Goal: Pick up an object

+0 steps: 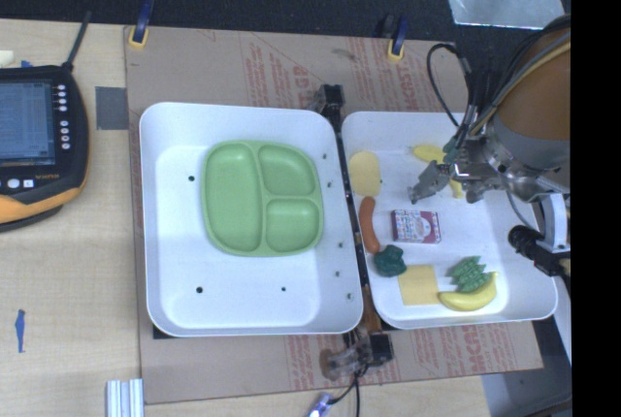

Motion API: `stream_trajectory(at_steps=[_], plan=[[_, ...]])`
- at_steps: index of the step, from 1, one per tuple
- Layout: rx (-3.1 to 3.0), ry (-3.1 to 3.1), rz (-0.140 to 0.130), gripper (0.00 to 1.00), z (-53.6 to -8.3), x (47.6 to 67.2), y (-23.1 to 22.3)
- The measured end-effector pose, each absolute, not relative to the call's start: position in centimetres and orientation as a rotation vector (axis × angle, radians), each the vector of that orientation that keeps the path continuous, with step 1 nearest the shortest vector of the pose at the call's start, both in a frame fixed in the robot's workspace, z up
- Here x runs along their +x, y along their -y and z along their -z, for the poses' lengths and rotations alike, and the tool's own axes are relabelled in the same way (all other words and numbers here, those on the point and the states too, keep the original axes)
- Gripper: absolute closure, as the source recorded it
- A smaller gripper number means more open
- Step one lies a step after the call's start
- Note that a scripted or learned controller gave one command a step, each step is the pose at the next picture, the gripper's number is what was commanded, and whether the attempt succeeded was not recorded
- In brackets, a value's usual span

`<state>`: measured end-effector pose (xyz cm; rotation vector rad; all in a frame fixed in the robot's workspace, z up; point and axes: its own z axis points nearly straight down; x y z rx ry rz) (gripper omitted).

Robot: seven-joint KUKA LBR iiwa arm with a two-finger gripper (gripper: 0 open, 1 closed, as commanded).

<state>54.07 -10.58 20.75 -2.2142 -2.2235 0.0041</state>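
The robot's hand (434,185) hung over the upper middle of the right-hand shallow white bin (529,308), and whether it was clenched or released could not be told, though nothing was seen gripped in it. Just below it lay the small flat red-and-white printed packet (415,226), the likeliest thing to take, with a slim orange toy sausage (368,222) to its left and a yellow plastic banana (469,298) near the bin's lower edge. The packet looked light, stiff and thin, probably slick, so it would best be pinched across its narrow sides.
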Motion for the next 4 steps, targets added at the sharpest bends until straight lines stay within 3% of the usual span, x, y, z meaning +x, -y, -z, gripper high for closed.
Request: stream_trajectory(at_steps=[1, 2, 3, 4], plan=[[-2.213, 2.224, -0.006, 0.0, -13.4, 50.9, 12.0], [-2.215, 2.226, -0.005, 0.0, -9.1, 54.1, 11.4], [-2.211, 2.232, -0.008, 1.0, -10.1, 54.1, 11.6], [-2.215, 2.225, -0.001, 1.0, -19.2, 60.3, 5.4]])
